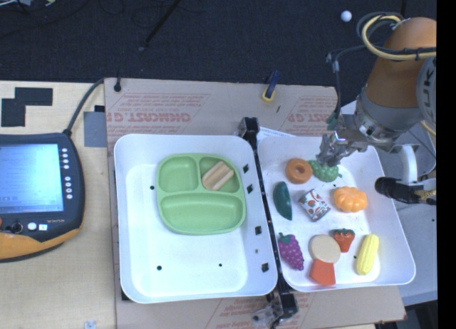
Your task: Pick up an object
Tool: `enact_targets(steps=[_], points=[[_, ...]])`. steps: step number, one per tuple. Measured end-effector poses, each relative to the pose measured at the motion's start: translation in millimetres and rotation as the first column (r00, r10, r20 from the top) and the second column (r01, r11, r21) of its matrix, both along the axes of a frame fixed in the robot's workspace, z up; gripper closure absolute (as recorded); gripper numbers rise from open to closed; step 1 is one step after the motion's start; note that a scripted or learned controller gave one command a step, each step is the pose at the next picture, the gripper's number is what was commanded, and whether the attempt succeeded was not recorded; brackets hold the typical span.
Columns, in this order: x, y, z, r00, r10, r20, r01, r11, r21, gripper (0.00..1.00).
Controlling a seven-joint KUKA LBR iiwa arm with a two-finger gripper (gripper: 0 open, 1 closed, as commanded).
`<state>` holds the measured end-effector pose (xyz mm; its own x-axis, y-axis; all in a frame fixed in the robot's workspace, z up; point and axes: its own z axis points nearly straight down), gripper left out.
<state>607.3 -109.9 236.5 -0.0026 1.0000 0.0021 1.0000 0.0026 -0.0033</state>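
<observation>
- Two shallow white bins sit side by side at mid-frame; the left bin (142, 263) bears a glossy green divided tray (187, 210), and a tan bread-like piece (217, 175) lies in its upper right compartment.
- The right bin (399, 263) holds small moulded toy foods: a ringed doughnut (298, 171), a dark green pepper (283, 201), a printed can (313, 204) lying tilted, a lumpy orange pumpkin (350, 199), knobbly purple grapes (291, 251), a strawberry (343, 238), a ridged yellow corn cob (368, 253).
- The gripper (330, 155) stands at the bin's upper edge, directly over a green leafy piece (325, 172) — its tips merge with that piece, so whether the fingers are spread or clenched I cannot tell.
- The arm is cut off at the right.
</observation>
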Motion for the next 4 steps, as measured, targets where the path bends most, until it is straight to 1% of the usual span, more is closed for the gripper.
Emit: enact_targets(steps=[2,3,4], points=[[-38,82,-6,1.0,0.0,-0.002,0.0,1.0,0.0,1.0],[-52,141,0,1.0,0.003,-0.002,-0.003,1.0,0.0,1.0],[-61,182,-11,1.0,0.002,-0.003,-0.002,1.0,-0.001,1.0]])
